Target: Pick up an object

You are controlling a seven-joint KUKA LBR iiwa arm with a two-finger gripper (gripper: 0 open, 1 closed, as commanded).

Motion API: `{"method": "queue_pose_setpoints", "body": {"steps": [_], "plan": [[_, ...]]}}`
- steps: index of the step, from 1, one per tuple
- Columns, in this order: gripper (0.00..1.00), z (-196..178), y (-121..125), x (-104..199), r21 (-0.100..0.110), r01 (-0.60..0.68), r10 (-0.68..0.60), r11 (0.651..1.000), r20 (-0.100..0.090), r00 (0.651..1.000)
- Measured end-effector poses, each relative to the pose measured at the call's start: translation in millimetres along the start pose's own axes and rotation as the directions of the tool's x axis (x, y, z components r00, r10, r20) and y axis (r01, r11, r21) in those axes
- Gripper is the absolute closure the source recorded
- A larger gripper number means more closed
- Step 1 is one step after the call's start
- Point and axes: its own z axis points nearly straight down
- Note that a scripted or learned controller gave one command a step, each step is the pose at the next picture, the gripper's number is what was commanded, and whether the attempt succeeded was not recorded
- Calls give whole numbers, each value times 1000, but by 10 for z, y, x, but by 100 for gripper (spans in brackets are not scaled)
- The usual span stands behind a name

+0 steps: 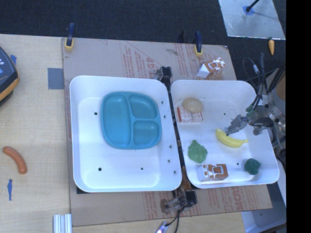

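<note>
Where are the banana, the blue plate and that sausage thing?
banana (230,139): camera view, middle of its curve.
blue plate (116,120): camera view, large left compartment.
sausage (15,159): camera view, mid-length.

arm (272,111) cut off at right edge; yellow-black device (7,76) cropped at left edge; jaws' gap unreadable.

The two white bins (80,130) look like smooth plastic. In the left one lies a blue tray (131,120), smooth and matt. The table (29,120) looks like pale wood, and brown cardboard (126,57) with red print lies flat under the bins. The banana (230,140) looks shiny, like plastic.
</note>
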Motion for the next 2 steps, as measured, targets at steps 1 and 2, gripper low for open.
{"method": "queue_pose_setpoints", "body": {"steps": [1, 2], "plan": [[0, 956, 350, -65, 2, 2, -2, 1000, 1, 1000], [0, 1288, 372, -69, 1, 1, -1, 1000, 1, 1000]]}}
